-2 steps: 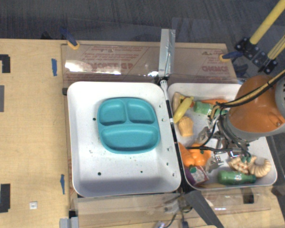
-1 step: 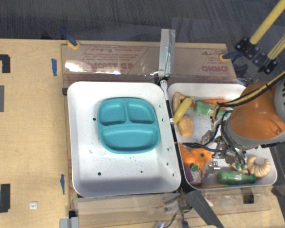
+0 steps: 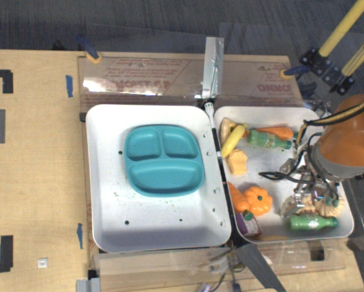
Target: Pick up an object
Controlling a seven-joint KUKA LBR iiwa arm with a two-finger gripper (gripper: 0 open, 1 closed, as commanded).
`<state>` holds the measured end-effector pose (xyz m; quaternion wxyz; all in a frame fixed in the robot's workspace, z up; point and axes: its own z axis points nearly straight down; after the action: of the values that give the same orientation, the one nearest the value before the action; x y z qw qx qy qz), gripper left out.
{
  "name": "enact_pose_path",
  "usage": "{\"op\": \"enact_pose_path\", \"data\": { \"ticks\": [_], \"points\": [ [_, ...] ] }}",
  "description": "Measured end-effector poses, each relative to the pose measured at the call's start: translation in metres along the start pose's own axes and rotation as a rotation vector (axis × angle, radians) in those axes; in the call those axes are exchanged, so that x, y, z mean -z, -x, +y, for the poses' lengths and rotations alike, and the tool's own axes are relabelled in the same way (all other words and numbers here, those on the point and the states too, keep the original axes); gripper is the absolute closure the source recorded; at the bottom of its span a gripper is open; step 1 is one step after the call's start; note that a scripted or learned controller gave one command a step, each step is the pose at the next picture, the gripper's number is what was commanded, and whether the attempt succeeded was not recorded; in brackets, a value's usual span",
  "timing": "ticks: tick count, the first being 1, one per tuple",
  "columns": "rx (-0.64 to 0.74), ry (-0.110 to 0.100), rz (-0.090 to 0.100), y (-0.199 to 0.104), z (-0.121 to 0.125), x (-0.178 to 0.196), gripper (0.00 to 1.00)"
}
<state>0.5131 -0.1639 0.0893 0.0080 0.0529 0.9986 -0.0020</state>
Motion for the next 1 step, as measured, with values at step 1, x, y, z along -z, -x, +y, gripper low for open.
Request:
{"op": "enact_pose_path", "data": {
  "ticks": [1],
  "points": [
    [0.121, 0.007, 0.004, 0.1124, 0.0827, 0.0176, 0.0]
  ]
}}
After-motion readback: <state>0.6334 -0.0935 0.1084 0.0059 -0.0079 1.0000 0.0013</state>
